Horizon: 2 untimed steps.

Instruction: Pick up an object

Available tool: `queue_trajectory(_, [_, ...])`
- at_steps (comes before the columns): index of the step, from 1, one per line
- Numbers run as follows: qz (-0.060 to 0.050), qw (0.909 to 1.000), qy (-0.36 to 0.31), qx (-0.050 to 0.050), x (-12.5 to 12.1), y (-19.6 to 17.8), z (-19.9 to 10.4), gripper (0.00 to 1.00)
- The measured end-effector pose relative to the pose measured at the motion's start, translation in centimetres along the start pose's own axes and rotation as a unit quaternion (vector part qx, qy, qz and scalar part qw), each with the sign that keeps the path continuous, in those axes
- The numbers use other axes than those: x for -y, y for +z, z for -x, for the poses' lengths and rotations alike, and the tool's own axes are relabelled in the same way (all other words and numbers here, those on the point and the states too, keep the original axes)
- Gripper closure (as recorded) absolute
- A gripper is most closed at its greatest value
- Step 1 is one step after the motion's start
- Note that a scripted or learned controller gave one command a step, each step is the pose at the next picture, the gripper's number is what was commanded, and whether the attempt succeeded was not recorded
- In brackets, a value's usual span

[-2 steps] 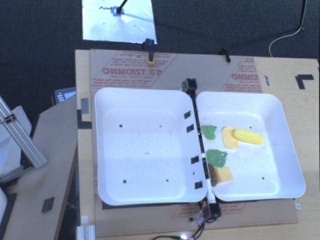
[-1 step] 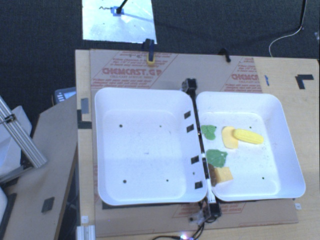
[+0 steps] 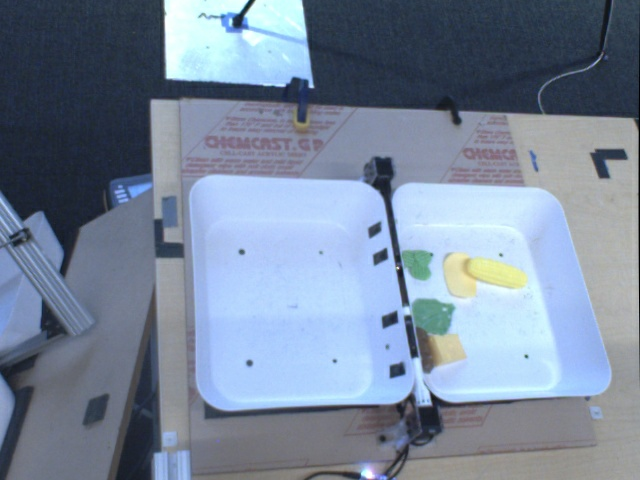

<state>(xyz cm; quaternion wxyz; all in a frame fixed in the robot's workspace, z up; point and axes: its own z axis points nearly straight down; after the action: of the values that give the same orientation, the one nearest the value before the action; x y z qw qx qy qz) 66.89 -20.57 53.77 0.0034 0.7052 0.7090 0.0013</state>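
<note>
Corn [image 3: 496, 272], two green pieces [image 3: 417, 263] and perhaps a sponge [image 3: 441, 349] are gathered in the right bin [image 3: 574, 268].

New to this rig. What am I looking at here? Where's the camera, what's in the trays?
One fixed camera looks down at a slant on a bench with two shallow white bins side by side. The job is a robot arm picking up one object. The left bin has a bare white floor. The right bin holds small toy-like pieces: a yellow corn cob lying partly over a pale yellow piece, two green pieces, and a tan sponge-like block touching the lower green one. Nothing is being held in this picture.
</note>
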Motion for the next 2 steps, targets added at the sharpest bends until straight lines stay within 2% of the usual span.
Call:
queue_trajectory(1, [-0.009, 0.9999, -0.001, -0.004, 0.2, 17.3, -4.7, 1.0])
queue_trajectory(2, [0.005, 1.0, -0.001, 0.001, 0.0, 4.3, -4.5, 1.0])
